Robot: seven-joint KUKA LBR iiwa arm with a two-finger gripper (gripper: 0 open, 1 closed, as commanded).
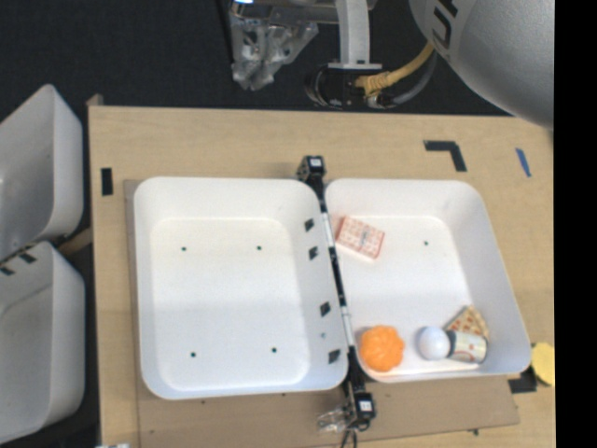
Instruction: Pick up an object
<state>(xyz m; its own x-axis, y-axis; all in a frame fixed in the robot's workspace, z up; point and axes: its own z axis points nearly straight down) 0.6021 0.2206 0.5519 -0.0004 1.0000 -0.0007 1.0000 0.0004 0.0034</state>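
A pale wooden desk (224, 143) carries two shallow white bins side by side, joined along a black clipped seam; beyond its far edge the background is dark, and white containers (33, 250) stand off its left edge. Black corner marks and a small blue mark sit near the desk's far right corner.

The left bin (149, 287) shows bare white floor. The right bin (466, 203) holds four things: a small red-and-white patterned packet (360, 237) near its far left corner, and, along its near wall, an orange ball (381, 347), a white ball (432, 343) just beside it, and a patterned cup-like item (466, 333) lying in the near right corner.

The pincer (266, 52) hangs beyond the desk's far edge, well apart from every object; whether its fingers are open or closed I cannot tell. The grey arm (485, 35) fills the upper right.
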